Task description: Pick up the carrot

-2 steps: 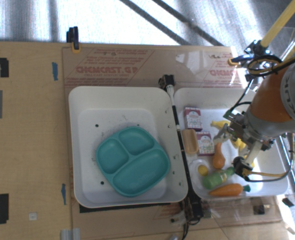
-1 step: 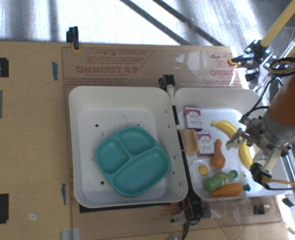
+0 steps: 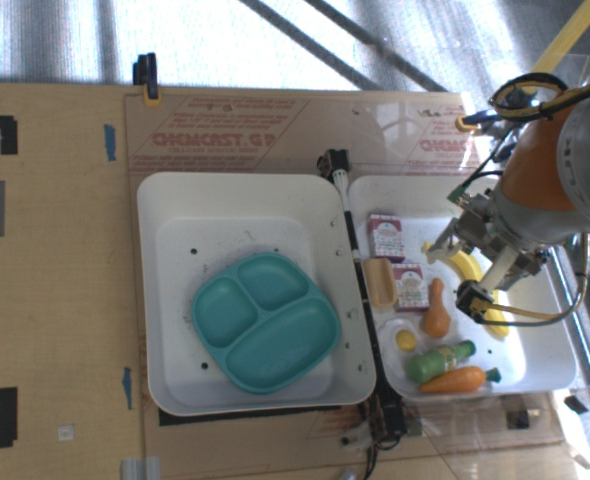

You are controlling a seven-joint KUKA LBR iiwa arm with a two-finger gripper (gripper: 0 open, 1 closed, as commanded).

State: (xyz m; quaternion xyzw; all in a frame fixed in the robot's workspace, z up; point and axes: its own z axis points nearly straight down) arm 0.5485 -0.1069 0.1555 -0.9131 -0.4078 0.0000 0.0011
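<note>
Looking down from the camera view, my hand (image 3: 472, 286) hangs over the right bin (image 3: 555, 363), its fingers spread apart with nothing between them. The carrot (image 3: 455, 380) lies on its side at the bin's near edge, apart from my hand, touching a green bottle (image 3: 439, 359) just above it. A small orange gourd (image 3: 436, 314) stands just left of my hand. The left bin (image 3: 165, 268) holds a teal divided plate (image 3: 265, 320).
</note>
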